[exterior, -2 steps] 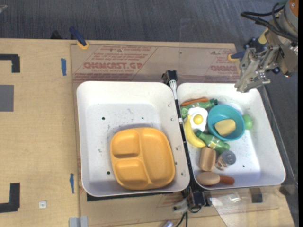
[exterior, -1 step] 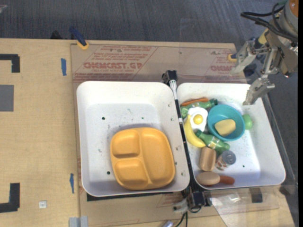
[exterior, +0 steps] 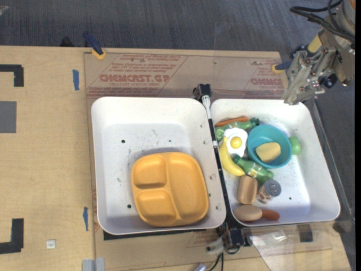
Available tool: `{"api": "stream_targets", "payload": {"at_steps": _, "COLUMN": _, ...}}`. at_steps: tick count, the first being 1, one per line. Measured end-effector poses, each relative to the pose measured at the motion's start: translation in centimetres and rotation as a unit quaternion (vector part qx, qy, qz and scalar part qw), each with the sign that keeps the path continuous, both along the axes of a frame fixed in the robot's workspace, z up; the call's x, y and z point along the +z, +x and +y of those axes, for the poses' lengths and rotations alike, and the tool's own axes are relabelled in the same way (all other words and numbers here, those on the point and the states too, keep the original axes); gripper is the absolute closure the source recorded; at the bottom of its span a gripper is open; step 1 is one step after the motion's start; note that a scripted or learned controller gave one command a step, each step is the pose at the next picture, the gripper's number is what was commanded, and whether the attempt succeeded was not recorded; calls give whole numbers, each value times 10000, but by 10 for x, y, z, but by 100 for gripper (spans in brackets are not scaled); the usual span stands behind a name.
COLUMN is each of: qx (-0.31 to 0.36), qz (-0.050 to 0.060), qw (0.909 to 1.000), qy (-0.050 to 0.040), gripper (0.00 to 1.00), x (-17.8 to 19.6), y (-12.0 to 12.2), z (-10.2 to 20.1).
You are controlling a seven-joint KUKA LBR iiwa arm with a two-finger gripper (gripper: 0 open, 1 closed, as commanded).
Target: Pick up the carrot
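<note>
The left bin (exterior: 107,151) holds a yellow tray (exterior: 169,188); the right bin (exterior: 316,168) holds the carrot (exterior: 232,120). The gripper (exterior: 293,97): grip cannot be told.

- White bins (exterior: 107,151), speckled with dark flecks.
- Yellow-orange divided plate (exterior: 169,188).
- Orange carrot (exterior: 232,121).
- Teal bowl (exterior: 269,145) holding a pale yellow piece.
- Yellow banana (exterior: 228,161).
- White egg (exterior: 234,141) with yellow yolk.
- Tan worktop (exterior: 45,151), red print, blue tape.

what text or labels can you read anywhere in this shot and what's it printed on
"CHEMCAST GP", as best it reads, in red on the clear sheet's protective film behind the left bin.
The same red print recurs at the film's right end, partly cut off.
The smaller red lines there are too blurred to read.
</note>
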State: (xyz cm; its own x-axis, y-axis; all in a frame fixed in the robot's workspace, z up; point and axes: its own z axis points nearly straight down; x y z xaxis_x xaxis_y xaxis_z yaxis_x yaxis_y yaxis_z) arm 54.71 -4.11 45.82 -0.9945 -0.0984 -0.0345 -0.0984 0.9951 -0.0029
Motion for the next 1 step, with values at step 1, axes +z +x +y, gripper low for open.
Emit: {"api": "stream_targets", "payload": {"at_steps": 1, "qx": 0, "qz": 8, "qw": 10000, "qy": 1, "gripper": 0, "x": -1, "y": 0, "z": 0}}
